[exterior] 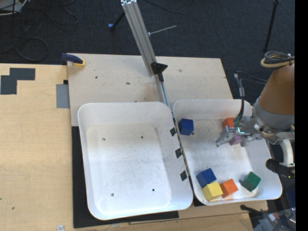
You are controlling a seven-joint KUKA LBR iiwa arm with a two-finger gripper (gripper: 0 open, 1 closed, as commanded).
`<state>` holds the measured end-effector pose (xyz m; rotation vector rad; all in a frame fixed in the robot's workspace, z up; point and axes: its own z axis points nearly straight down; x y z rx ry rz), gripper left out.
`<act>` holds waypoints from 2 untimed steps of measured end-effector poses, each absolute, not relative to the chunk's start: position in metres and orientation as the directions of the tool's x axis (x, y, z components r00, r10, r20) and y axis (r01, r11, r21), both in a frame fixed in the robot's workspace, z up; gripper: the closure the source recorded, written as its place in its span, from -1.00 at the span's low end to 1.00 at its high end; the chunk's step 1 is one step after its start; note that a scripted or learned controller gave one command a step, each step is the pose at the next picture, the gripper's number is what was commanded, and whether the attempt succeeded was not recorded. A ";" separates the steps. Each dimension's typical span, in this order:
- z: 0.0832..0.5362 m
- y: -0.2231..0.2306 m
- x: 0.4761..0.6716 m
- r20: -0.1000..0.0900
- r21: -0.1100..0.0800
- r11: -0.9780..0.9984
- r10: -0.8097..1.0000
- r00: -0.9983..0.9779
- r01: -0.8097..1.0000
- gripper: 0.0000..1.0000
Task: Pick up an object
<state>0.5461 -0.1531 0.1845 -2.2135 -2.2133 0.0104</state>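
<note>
No readable text, label, brand, number or sign appears on anything here.

A dark blue-grey carpeted floor [202, 18] fills the far side, with loose black cables [29, 13] lying at the far left. A pale speckled wooden desk [115, 78] stands in the middle, and a light wooden panel [33, 143] with dark grey patches lies to its left. A slanted silver aluminium rail [140, 32] rises from the desk's far edge.
</note>
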 end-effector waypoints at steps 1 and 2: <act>0.187 -0.154 0.547 0.002 -0.008 -0.003 1.000 0.003 1.000 -1.00; 0.134 -0.161 0.540 0.003 -0.014 -0.001 1.000 0.001 1.000 -1.00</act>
